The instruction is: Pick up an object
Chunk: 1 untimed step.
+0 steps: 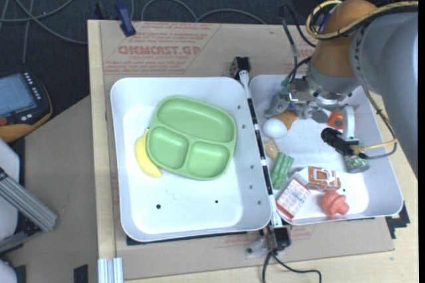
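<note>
I cannot tell the claw's state; beside the white egg, it may nudge it rolling away.

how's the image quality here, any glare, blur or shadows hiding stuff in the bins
Camera view: light is even and soft, with mild washout on the left white plastic bin; the green three-compartment plastic tray casts a faint shadow; the small items in the right white bin look slightly soft, and the grey arm overhangs its upper part.
</note>
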Motion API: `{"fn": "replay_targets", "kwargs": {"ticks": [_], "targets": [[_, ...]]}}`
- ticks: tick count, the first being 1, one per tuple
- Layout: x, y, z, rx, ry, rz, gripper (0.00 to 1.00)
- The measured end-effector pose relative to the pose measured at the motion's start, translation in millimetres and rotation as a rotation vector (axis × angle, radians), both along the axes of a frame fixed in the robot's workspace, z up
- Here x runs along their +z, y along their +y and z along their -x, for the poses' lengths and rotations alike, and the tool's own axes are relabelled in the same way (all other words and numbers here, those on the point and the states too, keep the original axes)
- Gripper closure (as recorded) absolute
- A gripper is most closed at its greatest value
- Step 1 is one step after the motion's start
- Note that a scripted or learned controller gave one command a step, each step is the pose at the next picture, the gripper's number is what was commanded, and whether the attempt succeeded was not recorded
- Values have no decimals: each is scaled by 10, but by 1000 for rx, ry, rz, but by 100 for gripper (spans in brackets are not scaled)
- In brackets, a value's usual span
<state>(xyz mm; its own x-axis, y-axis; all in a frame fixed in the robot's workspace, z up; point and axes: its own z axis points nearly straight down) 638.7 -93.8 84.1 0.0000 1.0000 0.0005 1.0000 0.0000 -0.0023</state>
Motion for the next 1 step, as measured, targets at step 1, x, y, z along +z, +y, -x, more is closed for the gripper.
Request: {"fn": "replay_targets", "kwargs": {"ticks": [1], "targets": [[-16,-13,-224,-5,26,0,0]]}}
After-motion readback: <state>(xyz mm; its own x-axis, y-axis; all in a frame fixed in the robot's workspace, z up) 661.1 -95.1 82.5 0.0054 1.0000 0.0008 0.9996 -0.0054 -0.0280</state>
